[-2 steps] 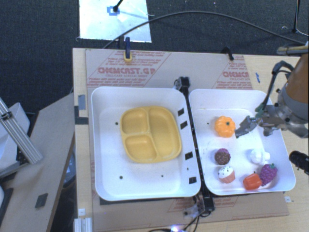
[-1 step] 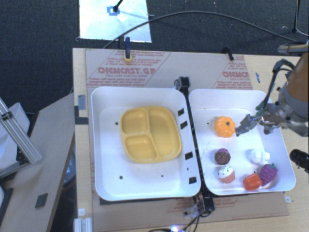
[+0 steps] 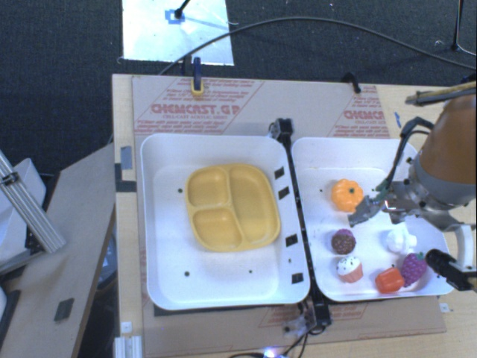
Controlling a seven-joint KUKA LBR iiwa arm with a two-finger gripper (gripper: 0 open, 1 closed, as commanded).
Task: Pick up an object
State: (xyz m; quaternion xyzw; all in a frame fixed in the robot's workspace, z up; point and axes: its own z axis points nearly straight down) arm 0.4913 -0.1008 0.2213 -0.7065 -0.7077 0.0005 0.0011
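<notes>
Right bin [image 3: 320, 162]: orange pumpkin [image 3: 346, 195] at upper left; maroon ball [image 3: 343, 241] below it; cupcake [image 3: 349, 268] nearest the front wall; white piece [image 3: 399, 239], purple grapes [image 3: 413, 267], red-orange piece [image 3: 389, 280] clustered alongside.

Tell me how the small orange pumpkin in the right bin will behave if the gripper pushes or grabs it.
The orange pumpkin looks round and squat, so a sideways push would probably roll or scoot it across the smooth right bin. Its glossy, ribbed surface suggests hard plastic: likely light and stiff, but apt to slip from the fingers. The gripper sits close beside it, so a nudge seems possible.
</notes>
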